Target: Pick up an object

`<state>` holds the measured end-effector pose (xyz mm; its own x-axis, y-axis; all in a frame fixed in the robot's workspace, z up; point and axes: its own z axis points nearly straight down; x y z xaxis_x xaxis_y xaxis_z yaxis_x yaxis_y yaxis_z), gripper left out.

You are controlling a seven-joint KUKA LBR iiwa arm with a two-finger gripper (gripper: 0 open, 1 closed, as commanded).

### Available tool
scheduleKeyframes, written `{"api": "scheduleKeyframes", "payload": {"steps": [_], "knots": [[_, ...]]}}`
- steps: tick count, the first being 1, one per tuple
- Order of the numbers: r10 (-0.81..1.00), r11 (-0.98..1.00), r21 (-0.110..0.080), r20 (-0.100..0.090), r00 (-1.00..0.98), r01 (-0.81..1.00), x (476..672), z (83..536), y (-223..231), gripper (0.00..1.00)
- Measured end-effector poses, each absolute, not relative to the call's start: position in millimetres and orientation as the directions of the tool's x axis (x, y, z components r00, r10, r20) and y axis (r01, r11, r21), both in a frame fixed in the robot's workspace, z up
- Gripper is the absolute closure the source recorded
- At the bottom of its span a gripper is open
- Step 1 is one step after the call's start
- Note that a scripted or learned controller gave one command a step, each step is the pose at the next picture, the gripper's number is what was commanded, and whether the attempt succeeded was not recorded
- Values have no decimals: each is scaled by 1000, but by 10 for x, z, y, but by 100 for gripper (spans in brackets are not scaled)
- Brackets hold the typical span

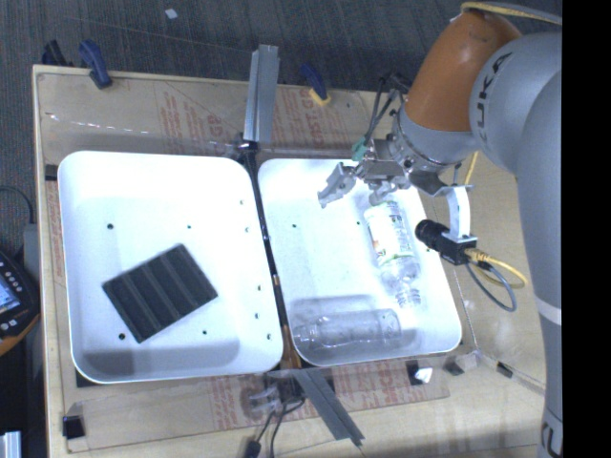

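Arm hanging over the right bin, nothing picked yet.

The two-finger gripper (368,181) hovers with its fingers spread wide and empty, just above the small clear plastic bottle with a white label (391,241), probably lining up. That bottle lies flat along the right white bin (296,256); a larger clear plastic bottle (346,330) lies across the front.

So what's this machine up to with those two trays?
It is a robot arm trying to pick something up. Its gripper hangs over the right bin, just above a small labelled bottle. A larger clear bottle lies along that bin's near edge. A dark ridged slab sits in the left bin. Nothing is in the gripper.
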<state>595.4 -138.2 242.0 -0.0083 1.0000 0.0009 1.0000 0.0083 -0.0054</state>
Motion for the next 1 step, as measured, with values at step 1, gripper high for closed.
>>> {"api": "scheduleKeyframes", "payload": {"steps": [1], "knots": [[998,63,-4,1,-63,998,5555,2335,-2014,0]]}}
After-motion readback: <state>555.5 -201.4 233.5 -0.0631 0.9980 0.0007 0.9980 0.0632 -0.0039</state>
